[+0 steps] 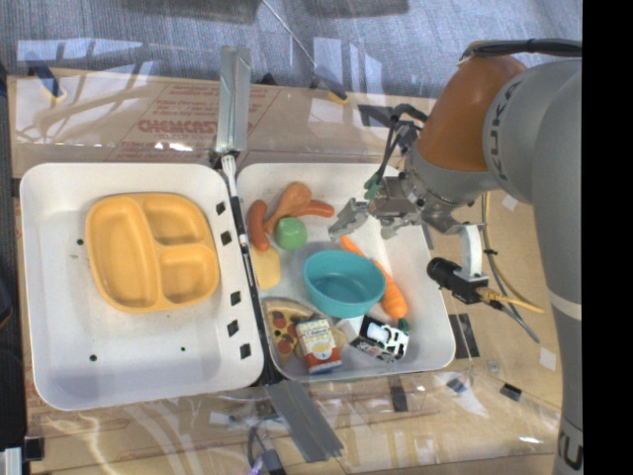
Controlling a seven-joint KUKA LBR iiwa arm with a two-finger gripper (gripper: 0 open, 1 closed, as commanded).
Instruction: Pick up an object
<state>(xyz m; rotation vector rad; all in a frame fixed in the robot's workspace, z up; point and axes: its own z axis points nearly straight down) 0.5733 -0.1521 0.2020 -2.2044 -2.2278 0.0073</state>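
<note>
A divided tray lies in the left bin; a bowl sits mid right bin.

Thick grey arm at frame right, glossy orange band above wrist, dull metal two-finger gripper, thin black cables

A yellow divided tray lies in the left bin.

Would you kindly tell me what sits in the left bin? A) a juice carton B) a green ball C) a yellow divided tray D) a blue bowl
C: the yellow divided tray lies alone in the left bin, while the blue bowl sits in the right bin.
</note>
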